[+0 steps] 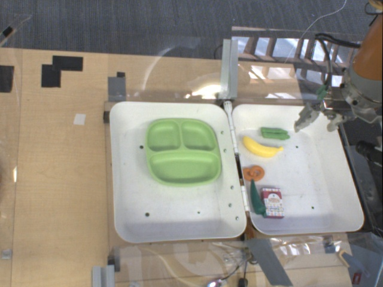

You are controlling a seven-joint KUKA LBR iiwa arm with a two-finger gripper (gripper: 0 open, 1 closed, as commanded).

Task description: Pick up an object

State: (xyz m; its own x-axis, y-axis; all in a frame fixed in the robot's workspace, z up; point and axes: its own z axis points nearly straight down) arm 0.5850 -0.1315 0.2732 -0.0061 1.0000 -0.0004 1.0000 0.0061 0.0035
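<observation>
Banana (262, 147) lies in right bin (335, 190) beside green pod (274, 134), unlifted; gripper (319, 118) hovers near bin's far edge, fingers spread and empty, so grasp remains.

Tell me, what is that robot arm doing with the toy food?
The robot's gripper hangs open over the right bin, near its back edge, and holds nothing. Close to it lie a green pod and a yellow banana. Nearer the front are an orange slice, a dark green piece and a small red box. A green divided plate sits in the left bin.
</observation>
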